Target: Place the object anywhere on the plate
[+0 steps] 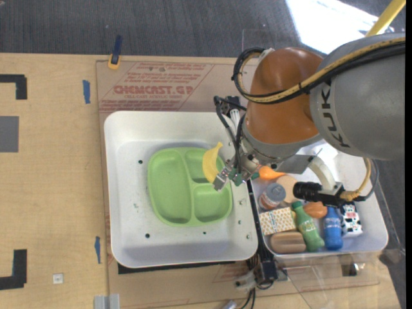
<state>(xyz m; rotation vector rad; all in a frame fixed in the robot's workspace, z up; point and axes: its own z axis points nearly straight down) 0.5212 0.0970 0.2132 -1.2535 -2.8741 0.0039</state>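
A light green divided plate (pixel 172 187) lies in the left white bin (pixel 121 172). A yellow toy banana (pixel 210 161) hangs tilted over the plate's right edge, above the upper right compartment. Its lower end sits between the fingers of my gripper (pixel 222 175), which is shut on it. The gripper reaches in from the right, just above the wall between the two bins. The arm's orange band (pixel 283 95) and grey body cover the upper part of the right bin.
The right bin (pixel 376 237) holds several small items: a green bottle (pixel 309 227), a blue bottle (pixel 332 229), a brown bread-like piece (pixel 288 241), a patterned cracker (pixel 277 221) and a small can (pixel 275 195). Cables hang beside the wrist.
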